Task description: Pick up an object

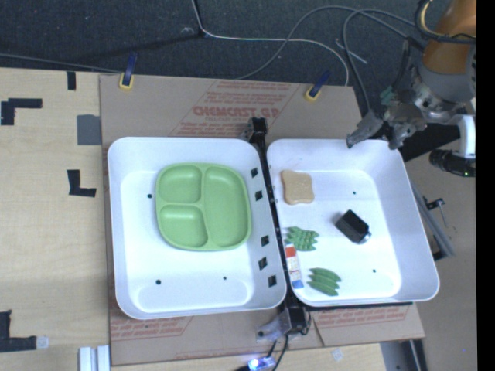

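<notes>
Black block in right bin; gripper open above far rim

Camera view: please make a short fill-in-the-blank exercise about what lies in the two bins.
1. The green divided plate lies in the ____ bin of the view.
2. The slice of toast lies in the ____ bin.
3. The small block right of the toast is ____ in colour.
4. The gripper is near the right bin's ____ right corner.

Missing words: left; right; black; upper
</notes>
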Motion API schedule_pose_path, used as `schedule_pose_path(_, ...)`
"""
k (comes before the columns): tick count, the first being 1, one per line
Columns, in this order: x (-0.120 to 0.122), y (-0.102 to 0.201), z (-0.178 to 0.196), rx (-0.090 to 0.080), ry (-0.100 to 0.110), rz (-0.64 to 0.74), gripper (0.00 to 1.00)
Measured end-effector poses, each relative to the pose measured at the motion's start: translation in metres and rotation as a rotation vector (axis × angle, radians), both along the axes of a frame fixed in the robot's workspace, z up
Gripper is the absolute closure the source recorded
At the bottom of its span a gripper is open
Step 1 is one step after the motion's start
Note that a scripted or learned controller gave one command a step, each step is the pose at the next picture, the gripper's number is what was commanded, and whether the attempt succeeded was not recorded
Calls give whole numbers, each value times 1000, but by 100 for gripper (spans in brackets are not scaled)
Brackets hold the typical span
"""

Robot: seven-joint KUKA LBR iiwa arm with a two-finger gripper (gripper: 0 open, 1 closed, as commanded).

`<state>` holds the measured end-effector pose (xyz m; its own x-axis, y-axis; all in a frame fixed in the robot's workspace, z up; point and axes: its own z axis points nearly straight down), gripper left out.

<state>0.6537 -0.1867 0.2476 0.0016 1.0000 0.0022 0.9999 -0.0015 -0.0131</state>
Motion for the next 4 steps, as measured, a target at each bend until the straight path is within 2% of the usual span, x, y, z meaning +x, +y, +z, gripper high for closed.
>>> schedule_pose_path(1, 2, 0, 7, -3, -12, 3, 0)
schedule_pose_path(3, 2, -10, -118, -2, -6, 3, 0)
schedule_pose_path(4, 3, -9, -165, -5, -14, 5, 0)
